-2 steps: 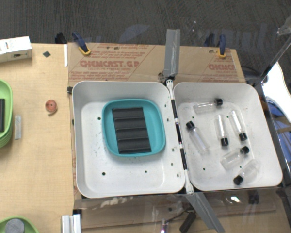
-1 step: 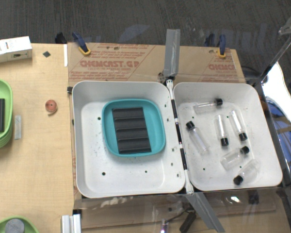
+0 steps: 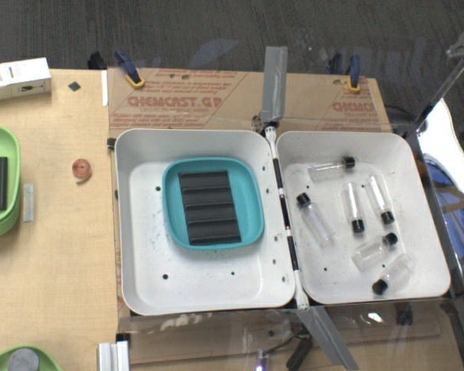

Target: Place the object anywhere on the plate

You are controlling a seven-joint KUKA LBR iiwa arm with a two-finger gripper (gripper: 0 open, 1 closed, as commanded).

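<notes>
Basically we read this as the very start: nothing is picked, and we can't tell the end effector's state, so no claim there.

Nearest us, at 6 o'clock, clear plastic strips and a dark clamp-like bit (image 3: 298,352) sit under the bins' front edge. At 7 o'clock a green round lid or cup (image 3: 19,359) pokes in from the bottom.

Right bin (image 3: 425,273), around 4 o'clock: six clear vials with black caps, loose and lying flat. One vial (image 3: 390,273) sits nearest at the front, another stubby one (image 3: 375,250) just behind it, a long one (image 3: 313,216) toward the divider, two (image 3: 353,207) (image 3: 380,199) side by side mid-bin, and one (image 3: 330,169) at the back. These are the candidate objects; we judge any would do.

Left bin (image 3: 139,277), centre-left: teal plate (image 3: 251,207) with a black ribbed insert (image 3: 209,205) on it. No vial on the plate, so the task is not yet done.

Next move, our guess: come down on one vial, likely an isolated one, fingers across its narrow body. Round clear plastic may roll or slip.

Further out, the wooden tabletop (image 3: 54,284) at 9 o'clock carries a green tray (image 3: 8,153) with a dark block, and a small reddish disc (image 3: 80,168). Behind the bins, cardboard (image 3: 178,99) held by clamps, a white box (image 3: 15,78) at 10 o'clock, then dark carpet (image 3: 216,14) at 12.
</notes>
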